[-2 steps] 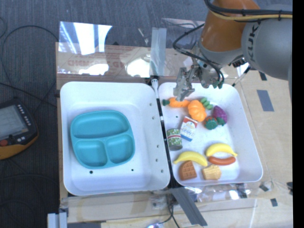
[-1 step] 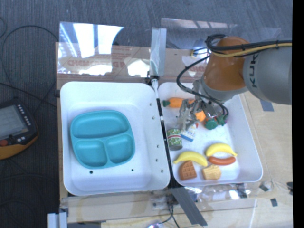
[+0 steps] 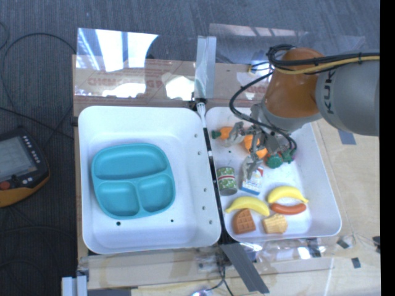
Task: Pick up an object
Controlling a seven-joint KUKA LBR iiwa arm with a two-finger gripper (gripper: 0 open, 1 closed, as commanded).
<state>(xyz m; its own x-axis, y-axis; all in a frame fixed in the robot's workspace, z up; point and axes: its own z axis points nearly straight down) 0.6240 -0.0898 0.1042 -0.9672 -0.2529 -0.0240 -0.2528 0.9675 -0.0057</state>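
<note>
From the camera above the bench, the arm [image 3: 333, 94] reached in from the right, its orange band over the far end of the right bin [image 3: 324, 184]. The gripper [image 3: 256, 156] hung low over that bin's middle, beside a carrot-like orange piece [image 3: 225, 132] and a small green piece [image 3: 276, 161]; whether its fingers were apart or together could not be told, and nothing was plainly seen between them.

The right bin was crowded toward its near half, leaving bare white floor mainly along its right wall. A green-labelled can [image 3: 226, 180] stood against the wall shared with the left bin [image 3: 148, 227]. A small carton [image 3: 252, 180] lay just under the gripper. Two bananas lay with long axes roughly left to right: one [image 3: 247, 204] near the can, the other [image 3: 287, 193] to its right, touching a red sausage [image 3: 288, 208]. A waffle [image 3: 243, 221] and a pale pastry [image 3: 275, 224] sat by the near wall.

The left bin held a teal divided plate [image 3: 131, 179], with open floor around it. A grey carpet [image 3: 37, 17] surrounded the bench, and a handheld pendant [image 3: 18, 164] lay at left.
</note>
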